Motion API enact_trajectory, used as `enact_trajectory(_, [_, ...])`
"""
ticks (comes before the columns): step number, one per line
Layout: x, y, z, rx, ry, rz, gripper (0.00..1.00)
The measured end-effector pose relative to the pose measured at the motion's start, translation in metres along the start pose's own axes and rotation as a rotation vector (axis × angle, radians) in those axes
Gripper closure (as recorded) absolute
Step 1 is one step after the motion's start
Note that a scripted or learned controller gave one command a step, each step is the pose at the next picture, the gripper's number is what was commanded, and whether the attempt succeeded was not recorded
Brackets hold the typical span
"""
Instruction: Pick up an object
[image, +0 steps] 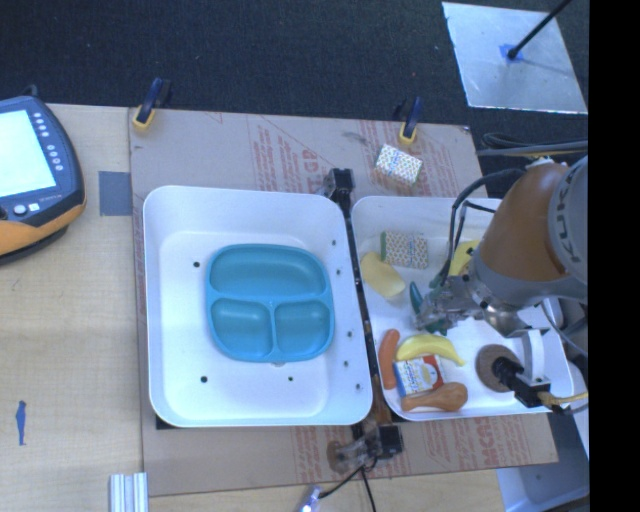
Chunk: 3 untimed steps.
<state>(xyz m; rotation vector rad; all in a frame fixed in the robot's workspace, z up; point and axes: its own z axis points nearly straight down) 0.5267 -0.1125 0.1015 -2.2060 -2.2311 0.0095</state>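
Banana (432, 348) partly under claw (436, 310), claw's grip unclear, arm (525, 240) hiding bin (470, 405) items.

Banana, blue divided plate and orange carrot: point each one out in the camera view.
banana (430, 348), camera view, middle of its yellow curve.
blue divided plate (268, 300), camera view, the ridge where its compartments meet.
orange carrot (388, 358), camera view, mid-length of its body.

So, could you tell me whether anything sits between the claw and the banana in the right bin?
Nothing visible does. The claw hangs in the right bin just above the banana in the view, with bare white floor between them; the carrot lies off to the banana's left.
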Motion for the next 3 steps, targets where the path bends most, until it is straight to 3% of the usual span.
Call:
enact_trajectory(1, [0.0, 0.0, 0.0, 0.0, 0.0, 0.0, 0.0])
enact_trajectory(2, [0.007, 0.021, 0.01, -0.004, 0.0, 0.004, 0.0])
enact_trajectory(3, [0.006, 0.021, 0.0, -0.003, -0.002, 0.002, 1.0])
